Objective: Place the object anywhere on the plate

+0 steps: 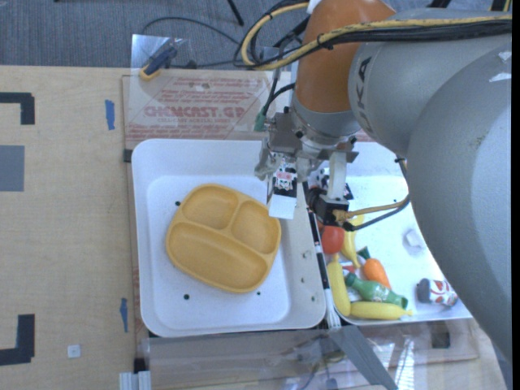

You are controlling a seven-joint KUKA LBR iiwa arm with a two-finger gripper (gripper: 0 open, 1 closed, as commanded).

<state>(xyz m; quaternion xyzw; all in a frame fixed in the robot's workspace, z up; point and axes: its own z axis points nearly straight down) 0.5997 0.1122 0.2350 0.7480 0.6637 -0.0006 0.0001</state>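
Observation:
A yellow divided plate (223, 236) lies in the left white bin (154, 218). My gripper (283, 192) hangs over the plate's far right corner, close to the wall between the two bins. The wrist and its fittings hide the tip from above. In the right bin (382, 177), just right of the gripper, lie a red tomato (331, 239), an orange carrot (374, 270), a yellow banana (335, 287), a green vegetable (375, 292) and another yellow piece (378, 309).
A small red and white object (435, 292) and a pale scrap (413, 240) lie at the right bin's right side. The big grey arm covers the right bin's far part. A clear sheet (195, 108) lies behind the bins.

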